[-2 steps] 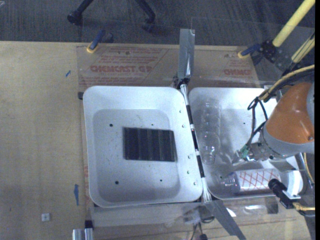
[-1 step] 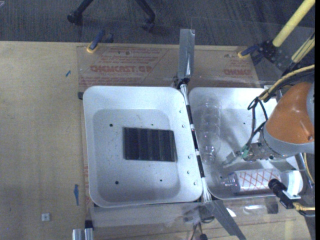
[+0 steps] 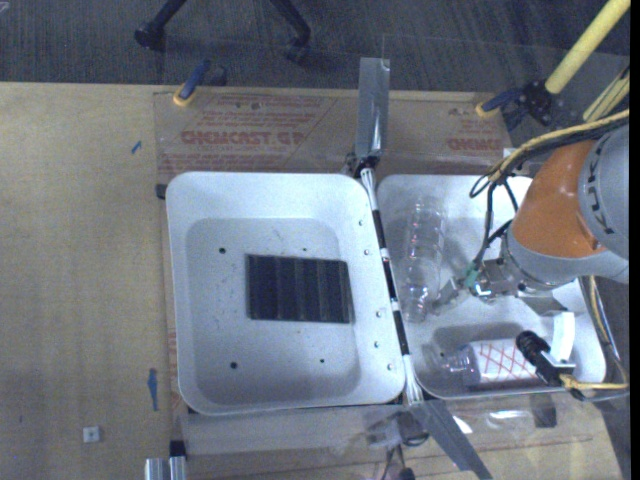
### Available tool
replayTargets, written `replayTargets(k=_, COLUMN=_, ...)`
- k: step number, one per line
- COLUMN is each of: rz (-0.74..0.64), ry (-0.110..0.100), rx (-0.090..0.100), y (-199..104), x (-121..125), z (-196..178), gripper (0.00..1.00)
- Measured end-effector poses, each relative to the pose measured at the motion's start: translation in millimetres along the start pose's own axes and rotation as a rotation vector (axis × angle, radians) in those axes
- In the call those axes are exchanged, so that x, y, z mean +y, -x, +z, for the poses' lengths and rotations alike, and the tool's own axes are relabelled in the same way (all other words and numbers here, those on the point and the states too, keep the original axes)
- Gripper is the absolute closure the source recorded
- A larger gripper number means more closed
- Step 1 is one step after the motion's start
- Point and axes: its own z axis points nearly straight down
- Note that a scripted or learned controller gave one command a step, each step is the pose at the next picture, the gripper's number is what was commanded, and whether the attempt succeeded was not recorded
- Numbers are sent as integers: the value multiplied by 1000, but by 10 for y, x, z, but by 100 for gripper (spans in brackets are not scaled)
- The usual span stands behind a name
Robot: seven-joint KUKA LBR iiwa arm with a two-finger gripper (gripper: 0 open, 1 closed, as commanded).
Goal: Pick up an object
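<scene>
Gripper: our gripper (image 3: 478, 286) hangs low in the right bin (image 3: 455, 190), just right of the clear bottle (image 3: 420, 253); we cannot tell whether it is spread or closed.
Left bin: the left bin (image 3: 200, 268) sits left of the bottle and holds a dark slatted panel (image 3: 299, 288) lying flat. We judge it too flat to grip.
Clear bottle: it lies on its side along the right bin's left wall and is, we judge, the nearest target. We should close across its body, not along it, and slowly, since thin plastic may slip out.
Checked packet: a red-checked packet (image 3: 497, 361) lies right of the bottle, toward the view's bottom, apart from it. We keep it as our fallback.
</scene>
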Motion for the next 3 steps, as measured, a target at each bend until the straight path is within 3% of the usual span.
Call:
replayTargets(k=1, rz=54, ry=1, rx=6, y=63, x=529, z=-384, gripper=0)
replayTargets(k=2, rz=-31, ry=2, rx=8, y=1036, x=183, z=-291, gripper=0)
replayTargets(k=3, rz=-180, ry=4, rx=2, y=153, x=411, z=23, gripper=0)
